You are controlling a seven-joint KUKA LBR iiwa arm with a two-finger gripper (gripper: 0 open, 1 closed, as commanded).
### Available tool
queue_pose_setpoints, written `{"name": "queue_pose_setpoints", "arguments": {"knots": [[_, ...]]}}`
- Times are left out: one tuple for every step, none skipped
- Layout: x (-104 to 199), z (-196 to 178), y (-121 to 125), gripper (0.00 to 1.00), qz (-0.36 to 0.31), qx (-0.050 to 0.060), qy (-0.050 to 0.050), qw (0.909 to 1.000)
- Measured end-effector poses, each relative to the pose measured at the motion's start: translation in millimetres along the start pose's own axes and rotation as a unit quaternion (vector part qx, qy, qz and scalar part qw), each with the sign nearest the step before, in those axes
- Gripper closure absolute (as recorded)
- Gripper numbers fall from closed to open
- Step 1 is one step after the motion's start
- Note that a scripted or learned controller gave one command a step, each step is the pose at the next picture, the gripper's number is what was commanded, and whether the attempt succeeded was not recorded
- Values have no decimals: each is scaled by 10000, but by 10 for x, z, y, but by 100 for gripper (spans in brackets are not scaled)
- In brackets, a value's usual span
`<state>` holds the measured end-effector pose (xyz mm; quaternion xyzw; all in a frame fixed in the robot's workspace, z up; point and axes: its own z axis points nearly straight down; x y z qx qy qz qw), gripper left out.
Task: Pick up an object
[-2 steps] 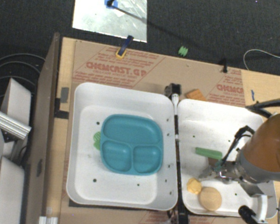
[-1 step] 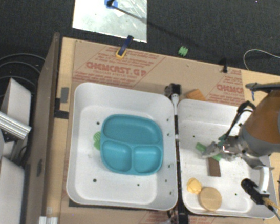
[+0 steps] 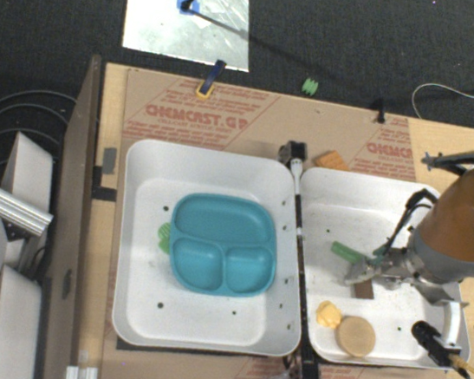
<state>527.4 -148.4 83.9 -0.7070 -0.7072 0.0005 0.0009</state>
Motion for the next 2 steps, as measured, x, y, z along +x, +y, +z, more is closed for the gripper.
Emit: {"name": "queue_pose_setpoints", "arguments": {"knots": [[6, -115, 25, 100, -11, -24, 0, 10000], [476, -868, 238, 100, -48, -58, 0, 10000]]}}
